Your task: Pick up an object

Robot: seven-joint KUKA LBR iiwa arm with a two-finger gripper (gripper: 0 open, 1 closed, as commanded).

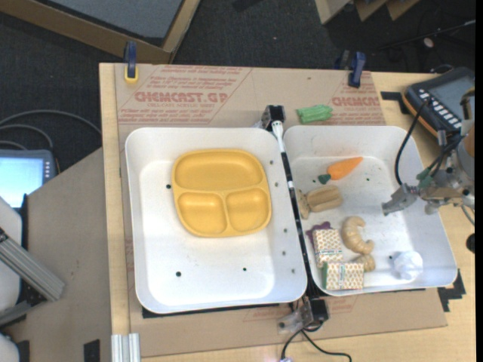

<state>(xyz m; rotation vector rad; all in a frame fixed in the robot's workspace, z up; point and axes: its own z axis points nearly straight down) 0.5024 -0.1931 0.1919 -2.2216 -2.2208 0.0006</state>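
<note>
- So the grey metal two-finger hand (400, 200) is hanging over the right edge of the right-hand shallow white bin (377, 136), coming in from the right side. It's too small and blurry to say if it's open or closed, honestly can't tell, and I'm not seeing anything in it.
- Everything grabbable is sitting to the hand's left, toward the middle of that bin. Closest, I'd say, is the tan croissant-shaped toy (355, 235), lying down-left of the hand with its long axis running roughly top to bottom in the view.
- The small white crumpled lump (407, 263) is sitting almost straight below the hand in the view, near the bin's bottom right corner, also close.
- Further left, the beige ridged block (321, 199) is lying about level with the hand, long axis left-right.
- The orange toy carrot (344, 169) is sitting up-left, tilted, its green tip pointing down-left.
- The two patterned wafer-like packets (333, 257) are crowding the bin's lower left part, touching each other.
- The yellow three-compartment plastic plate (222, 191) is resting in the left-hand white bin (151, 232), well apart from the hand.
- A green flat piece (315, 114) is lying on the desk just above the right bin.
- My guess: the next move is going left and down, croissant or white lump being the easy reach.
</note>
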